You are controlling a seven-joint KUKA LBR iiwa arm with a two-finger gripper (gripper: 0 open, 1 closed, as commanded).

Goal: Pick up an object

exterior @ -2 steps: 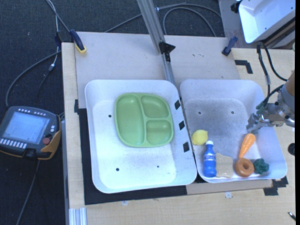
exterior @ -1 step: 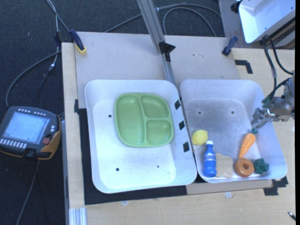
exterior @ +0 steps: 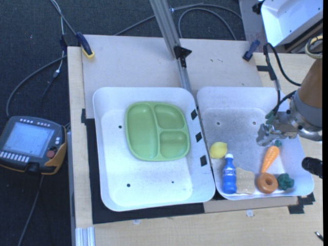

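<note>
My gripper [exterior: 271, 136] hangs over the right side of the right bin [exterior: 233, 117], directly above the top end of an orange carrot [exterior: 269, 159]. The view does not settle how its tips stand. Along the bin's front lie a yellow lemon [exterior: 218, 149], a blue bottle with a white cap [exterior: 228, 175], a beige slice of bread [exterior: 245, 181], a brown donut [exterior: 266, 182] and a small green piece [exterior: 285, 181]. Nothing is seen held in the gripper.
The left bin [exterior: 115, 188] holds a green divided plate [exterior: 157, 131]. A metal pole [exterior: 169, 27] slants down to the seam between the bins. A teach pendant [exterior: 32, 145] lies off the bench at the left. Clamps sit on the bench's back corners.
</note>
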